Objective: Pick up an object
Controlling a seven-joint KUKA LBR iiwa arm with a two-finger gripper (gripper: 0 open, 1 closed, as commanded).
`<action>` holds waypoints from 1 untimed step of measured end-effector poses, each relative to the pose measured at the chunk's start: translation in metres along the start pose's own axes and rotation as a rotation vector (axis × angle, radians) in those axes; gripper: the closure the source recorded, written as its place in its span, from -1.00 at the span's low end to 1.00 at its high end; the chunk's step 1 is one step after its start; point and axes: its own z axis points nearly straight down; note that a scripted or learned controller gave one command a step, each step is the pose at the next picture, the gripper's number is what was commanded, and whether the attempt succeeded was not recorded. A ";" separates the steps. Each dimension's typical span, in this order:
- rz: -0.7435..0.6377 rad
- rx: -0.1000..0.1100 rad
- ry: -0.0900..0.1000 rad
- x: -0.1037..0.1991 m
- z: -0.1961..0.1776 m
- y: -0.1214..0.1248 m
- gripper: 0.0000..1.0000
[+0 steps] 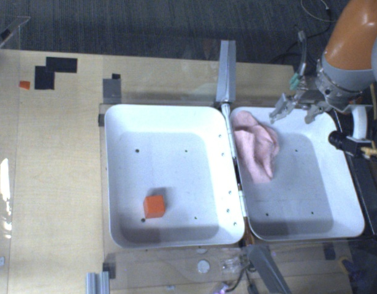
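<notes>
Pink cloth [257, 150] heaped against left wall of right bin [335, 225]; orange block [154, 206] low in left bin [176, 118]. Gripper [296, 110] spread wide, holding nothing, hovering above right bin's far edge, near cloth. Approach step, by the look. Next: shift over cloth, descend, pinch a fold.

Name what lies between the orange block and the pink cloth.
In the camera view, bare white bin floor, then the bins' adjoining rims, separate the orange block from the pink cloth.
</notes>
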 end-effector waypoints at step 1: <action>-0.136 0.001 0.000 -0.008 0.149 0.018 -1.00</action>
